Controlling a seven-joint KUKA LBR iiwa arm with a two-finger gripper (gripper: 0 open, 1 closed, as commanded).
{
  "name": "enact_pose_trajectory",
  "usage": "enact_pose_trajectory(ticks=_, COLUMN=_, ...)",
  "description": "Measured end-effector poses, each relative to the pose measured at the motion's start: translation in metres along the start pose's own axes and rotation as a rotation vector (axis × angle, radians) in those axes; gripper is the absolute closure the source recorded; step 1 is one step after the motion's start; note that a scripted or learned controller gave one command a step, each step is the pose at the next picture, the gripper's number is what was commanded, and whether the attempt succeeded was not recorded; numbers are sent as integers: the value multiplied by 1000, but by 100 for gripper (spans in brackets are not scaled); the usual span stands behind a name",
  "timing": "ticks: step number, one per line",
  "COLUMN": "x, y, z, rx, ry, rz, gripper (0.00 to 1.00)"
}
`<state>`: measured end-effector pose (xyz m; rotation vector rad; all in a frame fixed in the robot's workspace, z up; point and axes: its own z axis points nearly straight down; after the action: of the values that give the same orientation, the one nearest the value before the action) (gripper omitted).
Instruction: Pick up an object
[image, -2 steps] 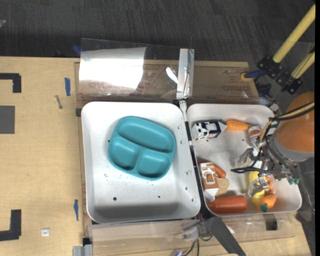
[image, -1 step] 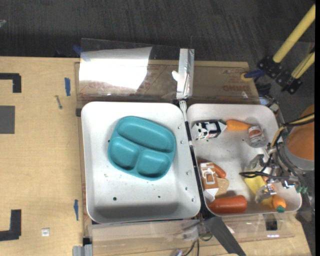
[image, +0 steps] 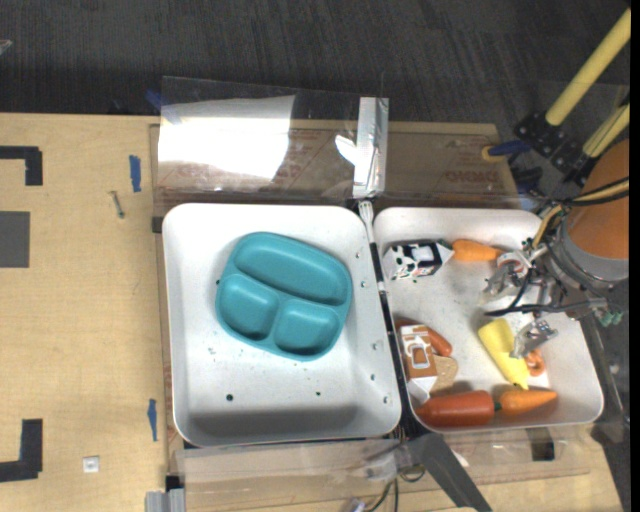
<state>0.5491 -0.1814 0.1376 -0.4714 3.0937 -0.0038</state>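
Nearest, along the front edge of the right bin (image: 585, 408): a red sausage-shaped piece (image: 460, 406) end to end with an orange carrot (image: 527, 400), and a yellow banana-like piece (image: 502, 353) slanting up just behind. To their left, a small printed packet (image: 423, 348) and a tan disc (image: 443, 372). Further back, a black-and-white cow figure (image: 411, 260) beside a second orange piece (image: 473, 252). Gripper (image: 526, 305) low over the right bin, above the yellow piece — jaws lost in cables, so cannot tell whether parted or closed. Best handled, judging from here, by centring squarely over one piece lying apart from its neighbours — then straight down. Left bin (image: 190, 330) with a teal divided plate (image: 284, 293): no part in this.
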Motion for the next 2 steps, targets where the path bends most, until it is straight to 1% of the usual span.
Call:
enact_pose_trajectory(ticks=1, x=39, y=14, z=42, rx=0, ry=2, rz=-2, gripper=0)
enact_pose_trajectory(ticks=2, x=37, y=15, z=33, rx=1, ry=-4, rz=-2, gripper=100)
